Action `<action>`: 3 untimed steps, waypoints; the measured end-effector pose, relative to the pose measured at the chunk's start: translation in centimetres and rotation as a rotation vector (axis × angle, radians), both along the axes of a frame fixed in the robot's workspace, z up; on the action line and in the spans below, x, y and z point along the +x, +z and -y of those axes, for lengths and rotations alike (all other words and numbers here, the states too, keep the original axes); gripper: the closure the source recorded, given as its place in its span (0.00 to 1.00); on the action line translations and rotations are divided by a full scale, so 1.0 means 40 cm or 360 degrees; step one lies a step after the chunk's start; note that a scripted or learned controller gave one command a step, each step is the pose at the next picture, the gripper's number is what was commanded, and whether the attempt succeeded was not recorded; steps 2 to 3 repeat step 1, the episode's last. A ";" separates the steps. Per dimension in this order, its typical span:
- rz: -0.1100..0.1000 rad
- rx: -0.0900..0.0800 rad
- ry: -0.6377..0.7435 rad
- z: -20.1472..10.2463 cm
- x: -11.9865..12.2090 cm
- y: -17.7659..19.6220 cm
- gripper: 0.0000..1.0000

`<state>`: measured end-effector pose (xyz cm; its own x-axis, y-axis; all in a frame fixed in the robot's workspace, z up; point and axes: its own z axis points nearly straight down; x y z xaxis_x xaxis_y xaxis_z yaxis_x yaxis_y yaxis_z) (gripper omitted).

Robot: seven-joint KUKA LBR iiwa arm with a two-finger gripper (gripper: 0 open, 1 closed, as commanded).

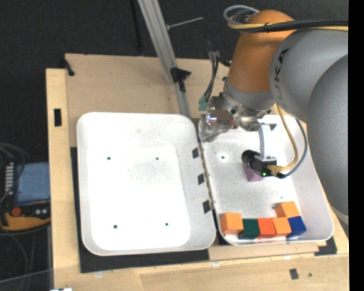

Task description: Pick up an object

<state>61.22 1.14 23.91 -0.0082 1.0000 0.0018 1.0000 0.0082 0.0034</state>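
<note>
R bin (pixel 229 183), near wall: blocks packed in a row running left-right along it; from left: orange block (pixel 232 222), green block (pixel 250 228), red-orange block (pixel 266 227), 2nd orange block (pixel 281 225), blue block (pixel 296 224); 3rd orange block (pixel 286 210) just behind the row's right end, touching it; all approx cubic, faces roughly square to the wall, no clear long axis on any; mid-bin: purple piece (pixel 253 174), mostly covered from above, shape/axis can't tell; further back: gripper (pixel 208 126) low at the bin's far-left corner, beside the wall next to L bin (pixel 139 180), well apart from the row; nothing visibly in its grasp; open vs closed: can't tell at this res; arm (pixel 318 71) in from right, bent down-left, orange band (pixel 258 41) above wrist.
</note>
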 end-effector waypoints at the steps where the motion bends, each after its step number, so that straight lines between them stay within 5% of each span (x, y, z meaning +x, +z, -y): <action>1: -0.0001 0.0000 0.0000 -0.143 0.064 -0.007 1.00; 3: -0.0001 0.0000 0.0000 -0.143 0.064 -0.007 1.00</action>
